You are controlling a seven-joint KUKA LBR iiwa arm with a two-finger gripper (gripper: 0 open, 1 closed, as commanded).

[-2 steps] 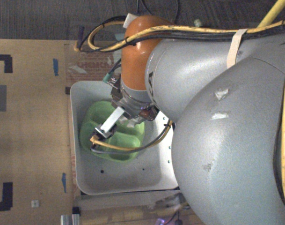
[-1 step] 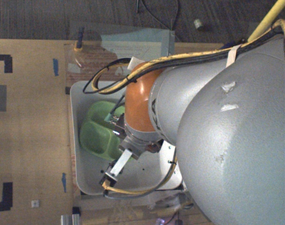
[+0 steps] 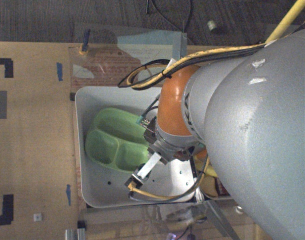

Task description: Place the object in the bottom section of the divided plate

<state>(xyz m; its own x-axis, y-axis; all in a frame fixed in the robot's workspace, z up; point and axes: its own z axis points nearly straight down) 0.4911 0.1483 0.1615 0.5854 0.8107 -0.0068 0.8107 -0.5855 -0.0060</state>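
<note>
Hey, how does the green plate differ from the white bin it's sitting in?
The plate is green, the bin white. The plate is rounded and split into sections by ridges; the bin has straighter walls and an undivided floor. The plate is smaller and lies inside the bin. Both are shallow.

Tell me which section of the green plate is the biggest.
The top section of the plate: it runs the full width, while the lower-left and lower-right sections split the other half.

Green divided plate (image 3: 112, 134) in white bin (image 3: 99, 186)
</note>
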